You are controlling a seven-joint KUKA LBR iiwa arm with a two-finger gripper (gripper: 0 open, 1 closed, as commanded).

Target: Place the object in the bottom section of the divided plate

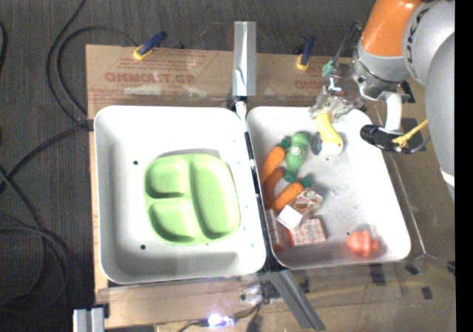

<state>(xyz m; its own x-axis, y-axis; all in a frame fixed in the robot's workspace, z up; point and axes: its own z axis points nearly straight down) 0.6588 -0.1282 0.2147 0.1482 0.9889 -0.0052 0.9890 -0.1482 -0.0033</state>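
— Over the right bin [399, 197], what do you see at the arm's end?
— You'll find the gripper [327, 111] at that bin's upper edge, its fingers closed on a yellow banana [327, 133] that hangs below them, tilted, just beside a green toy [298, 149].
— And the plate?
— Your green divided plate [194, 196] lies in the left bin [118, 131], well apart from the banana. Carrots [278, 177], small boxes [304, 221] and a red piece [362, 243] lie in the right bin.
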